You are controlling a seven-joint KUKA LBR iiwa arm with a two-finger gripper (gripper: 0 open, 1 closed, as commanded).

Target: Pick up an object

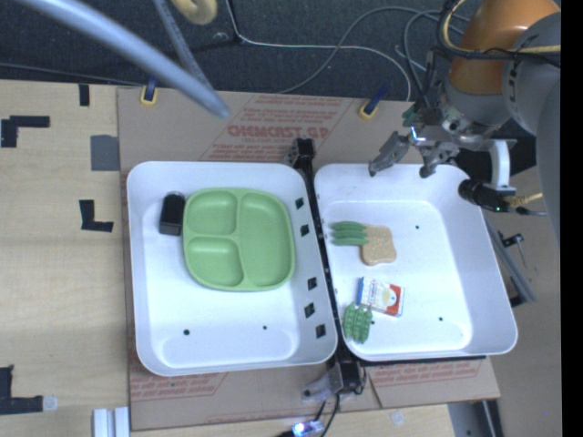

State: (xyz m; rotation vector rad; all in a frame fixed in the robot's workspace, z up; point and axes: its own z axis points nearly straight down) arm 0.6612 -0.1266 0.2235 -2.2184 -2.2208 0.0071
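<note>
Camera view showed our tool [406, 159] spread and holding nothing over the right bin's [474, 271] far rim; we judged it should descend squarely onto the toast [378, 246] mid-bin.

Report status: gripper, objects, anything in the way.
Gripper open, above right bin's far rim, holding nothing. Toast, green beans, small packet lie in right bin. Path clear.
</note>
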